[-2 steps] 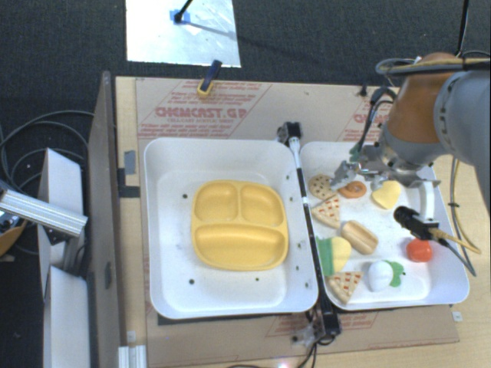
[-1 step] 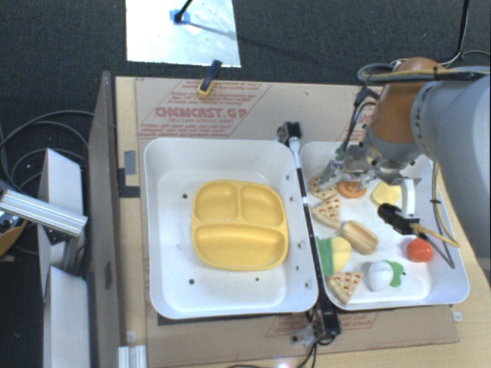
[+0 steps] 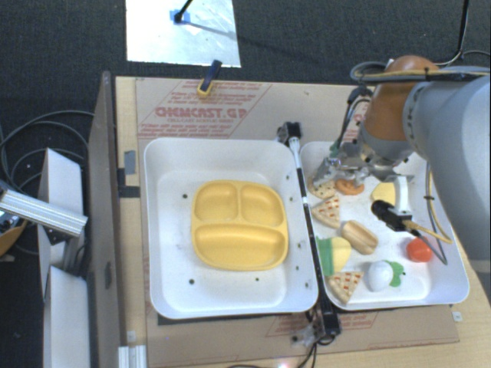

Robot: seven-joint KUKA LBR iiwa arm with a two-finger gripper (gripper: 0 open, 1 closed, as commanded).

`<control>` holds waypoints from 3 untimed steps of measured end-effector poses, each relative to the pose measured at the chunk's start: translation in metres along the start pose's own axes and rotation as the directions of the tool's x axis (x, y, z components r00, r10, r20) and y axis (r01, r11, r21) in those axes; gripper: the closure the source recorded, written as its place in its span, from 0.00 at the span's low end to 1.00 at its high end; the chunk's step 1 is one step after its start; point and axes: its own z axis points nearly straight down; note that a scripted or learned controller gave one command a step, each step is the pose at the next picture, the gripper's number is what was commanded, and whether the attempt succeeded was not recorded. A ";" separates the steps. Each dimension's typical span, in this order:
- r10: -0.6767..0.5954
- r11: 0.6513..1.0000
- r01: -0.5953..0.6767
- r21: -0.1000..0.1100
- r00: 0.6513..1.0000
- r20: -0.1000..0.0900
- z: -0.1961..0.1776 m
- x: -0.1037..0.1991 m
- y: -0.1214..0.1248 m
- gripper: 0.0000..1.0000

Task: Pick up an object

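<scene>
Right bin [image 3: 453, 282] is crowded (left roomier); gripper [image 3: 341, 167] seemingly near its back rim.

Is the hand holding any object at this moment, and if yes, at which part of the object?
It cannot be told. The hand is low in the right bin, over toy food near a waffle piece.

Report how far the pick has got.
Done: the claw is down in the right bin, at its far end beside the toy food. In hand: nothing visibly gripped. Left: grasp and lift one piece; the yellow tray sits in the left bin.
</scene>
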 end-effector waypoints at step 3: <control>-0.002 1.000 0.002 0.004 1.000 -0.004 -0.099 0.043 -0.039 1.00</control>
